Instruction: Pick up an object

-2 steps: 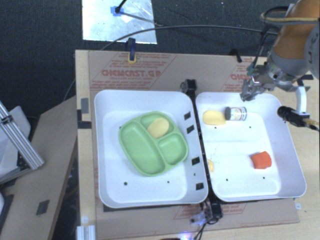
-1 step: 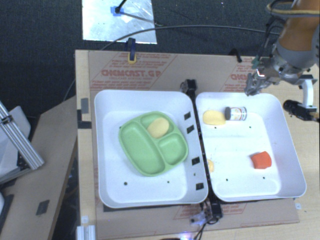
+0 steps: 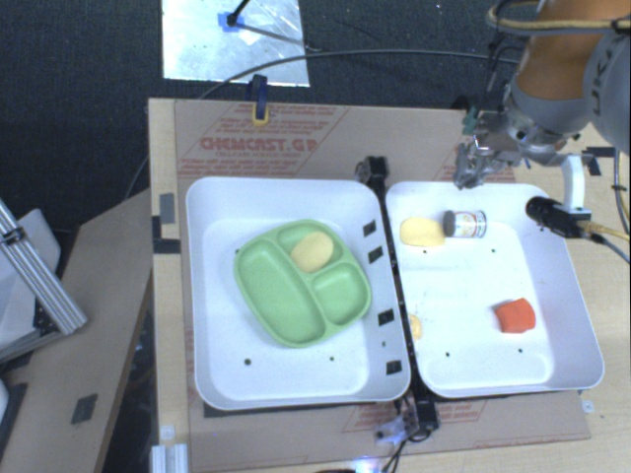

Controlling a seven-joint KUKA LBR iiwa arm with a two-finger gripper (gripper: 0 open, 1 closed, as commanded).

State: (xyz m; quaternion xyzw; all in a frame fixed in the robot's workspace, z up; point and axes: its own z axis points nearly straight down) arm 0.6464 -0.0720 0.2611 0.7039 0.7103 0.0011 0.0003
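Grey arm cropped at right, end effector [image 3: 471, 172] blurred, grip state unclear, above right bin [image 3: 567, 294]

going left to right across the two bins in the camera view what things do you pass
Green divided plate → yellow object in its compartment → yellow object in the right bin → small jar on its side → orange block.

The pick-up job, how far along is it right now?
Nothing looks picked up yet. The pincer hangs over the far edge of the right bin, with nothing visible between its fingers. The small jar, the yellow lump beside it and the orange block all lie on the bin floor. Another yellow piece sits in the green tray in the left bin. Descent, grasp and lift remain.
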